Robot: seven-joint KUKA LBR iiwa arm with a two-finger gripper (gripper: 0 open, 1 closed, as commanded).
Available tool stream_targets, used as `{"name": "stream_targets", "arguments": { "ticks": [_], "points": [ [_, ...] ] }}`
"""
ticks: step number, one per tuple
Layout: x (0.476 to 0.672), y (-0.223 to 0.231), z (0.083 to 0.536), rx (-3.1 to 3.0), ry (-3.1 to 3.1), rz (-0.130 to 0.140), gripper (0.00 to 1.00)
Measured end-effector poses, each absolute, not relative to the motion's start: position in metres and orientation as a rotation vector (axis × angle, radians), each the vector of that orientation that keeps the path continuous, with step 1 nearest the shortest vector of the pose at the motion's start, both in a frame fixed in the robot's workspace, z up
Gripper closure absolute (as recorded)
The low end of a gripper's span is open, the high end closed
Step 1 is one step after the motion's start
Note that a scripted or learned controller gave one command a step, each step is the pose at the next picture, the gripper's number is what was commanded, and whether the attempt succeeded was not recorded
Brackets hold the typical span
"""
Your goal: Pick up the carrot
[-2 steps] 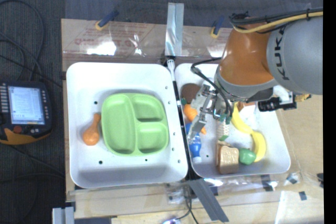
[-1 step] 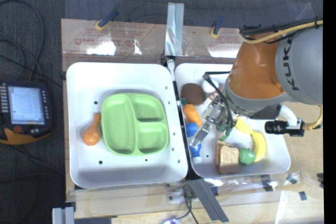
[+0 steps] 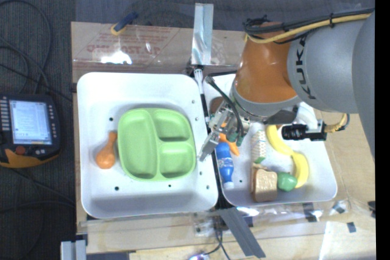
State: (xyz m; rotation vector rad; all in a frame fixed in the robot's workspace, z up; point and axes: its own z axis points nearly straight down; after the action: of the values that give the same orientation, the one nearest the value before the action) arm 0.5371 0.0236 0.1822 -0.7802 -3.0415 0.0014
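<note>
- Because the small orange toy carrot [image 3: 105,153] lies in the left white plastic bin [image 3: 91,94], just beside the left edge of the green plastic plate with three compartments [image 3: 155,143], it is well apart from the arm.
- It looks like a light, hard plastic toy, smooth and probably a little slippery; I judge it stiff, not fragile.
- Its fat end points down-left and the thin end points up, so the best place to hold is across the thick middle, with fingers on both long sides. The plate wall is close on one side, which leaves little room for a finger there.
- Over the wall between the bins hangs the metal two-finger gripper [image 3: 218,131]; if it is apart or together, I cannot tell.
- In the right white bin [image 3: 326,189] lie a blue bottle with orange cap [image 3: 225,164], a yellow banana [image 3: 291,152], a brown bread piece [image 3: 264,184] and a small green fruit [image 3: 286,181].
</note>
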Motion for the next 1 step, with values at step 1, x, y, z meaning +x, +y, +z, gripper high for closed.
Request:
{"name": "stream_targets", "arguments": {
  "ticks": [1],
  "points": [
    [0.4900, 0.0249, 0.1823, -1.218, -2.893, 0.004, 0.00]
  ]
}}
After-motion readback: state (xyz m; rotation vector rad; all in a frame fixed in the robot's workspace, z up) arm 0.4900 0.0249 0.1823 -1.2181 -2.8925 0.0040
